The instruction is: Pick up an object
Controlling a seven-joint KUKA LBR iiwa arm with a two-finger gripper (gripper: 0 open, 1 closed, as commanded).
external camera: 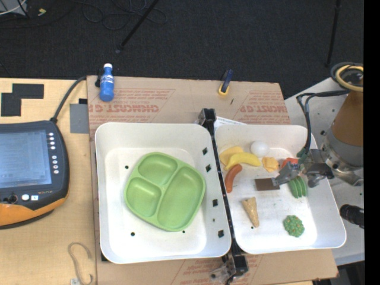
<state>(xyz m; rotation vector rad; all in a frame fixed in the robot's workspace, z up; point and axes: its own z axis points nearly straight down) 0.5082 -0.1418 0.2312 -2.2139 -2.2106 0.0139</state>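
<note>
Reaching in from the right, the grey arm with its orange band [350, 120] sits low over the right shallow white bin [323, 230], which puts the work at the approach-and-grasp step, as I judge it: nothing is lifted clear yet. Beside it on the cardboard-covered bench [178, 103], the left shallow white bin [110, 159] carries a green three-compartment plastic plate [165, 190], well apart from the action. The wrist hangs near the right bin's far wall, and the dark two-finger gripper [291, 172] points leftward, low among the toys. Whether it is released or clenched cannot be told from this angle. Just beside it lie a ribbed green toy pickle [297, 187] and a small dark brown flat block [266, 184], either of which looks like the likely target. Further left rest a yellow toy banana [238, 157], an orange-red toy sausage [232, 177] and a tan cone [251, 211]; a white ball [259, 148] sits near the back, and a bumpy green broccoli-like toy [293, 225] near the front. The next move calls for a firm close on one piece, then a straight lift.
</note>
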